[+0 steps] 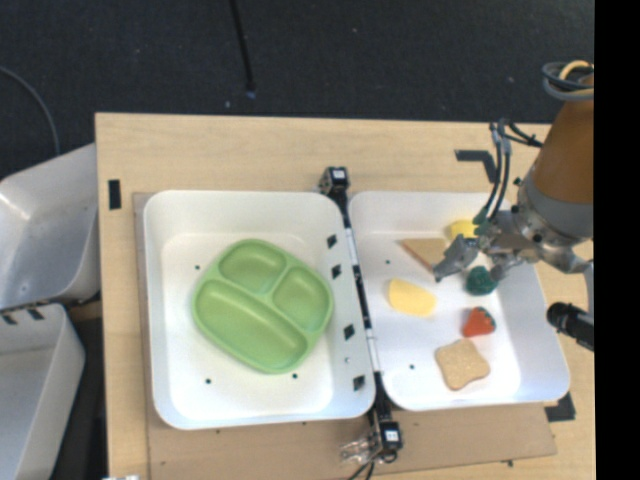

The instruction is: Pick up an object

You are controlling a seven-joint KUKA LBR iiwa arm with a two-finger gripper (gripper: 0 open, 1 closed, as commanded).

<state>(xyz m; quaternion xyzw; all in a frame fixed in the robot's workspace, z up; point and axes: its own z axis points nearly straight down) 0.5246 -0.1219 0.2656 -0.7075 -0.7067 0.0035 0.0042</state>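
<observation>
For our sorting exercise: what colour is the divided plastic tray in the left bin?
The divided plastic tray is light green, clearest in the camera view.

Pale wood bench (250, 153) bearing two white bins (160, 268). Left bin: light-green divided plate (262, 306). Right bin (530, 358): yellow piece (411, 297), red strawberry with green top (479, 321), tan toast slice (462, 364), brown wedge (424, 251), dark-green item (482, 281). Arm band (566, 158): orange.

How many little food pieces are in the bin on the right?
6, maybe more under the gripper: a tan wedge, a small yellow piece, a dark green piece, a yellow lump, a red strawberry and a bread slice.
</observation>
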